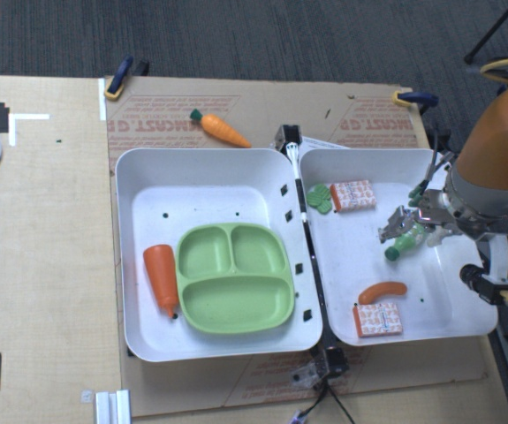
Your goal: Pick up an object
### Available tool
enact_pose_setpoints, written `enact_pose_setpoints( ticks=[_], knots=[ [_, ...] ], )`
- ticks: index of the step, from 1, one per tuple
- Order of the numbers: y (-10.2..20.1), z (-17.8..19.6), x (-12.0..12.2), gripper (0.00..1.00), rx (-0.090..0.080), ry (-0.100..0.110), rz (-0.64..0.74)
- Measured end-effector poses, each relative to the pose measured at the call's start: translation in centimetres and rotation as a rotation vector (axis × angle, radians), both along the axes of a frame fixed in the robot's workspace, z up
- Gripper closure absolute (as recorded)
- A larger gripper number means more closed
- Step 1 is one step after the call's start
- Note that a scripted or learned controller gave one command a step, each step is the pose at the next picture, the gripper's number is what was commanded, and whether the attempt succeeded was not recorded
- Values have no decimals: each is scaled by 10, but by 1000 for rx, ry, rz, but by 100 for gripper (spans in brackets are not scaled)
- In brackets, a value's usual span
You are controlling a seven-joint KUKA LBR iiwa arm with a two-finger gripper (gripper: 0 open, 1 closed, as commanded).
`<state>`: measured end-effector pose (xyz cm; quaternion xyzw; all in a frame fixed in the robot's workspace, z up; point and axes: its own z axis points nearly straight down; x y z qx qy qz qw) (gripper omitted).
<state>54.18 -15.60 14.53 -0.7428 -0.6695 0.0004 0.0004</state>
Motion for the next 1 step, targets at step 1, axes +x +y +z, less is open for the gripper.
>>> enact_pose_setpoints(
  ticks=[1],
  knots=[
    [2,-53,82,0,-1,-2,178]
  ],
)
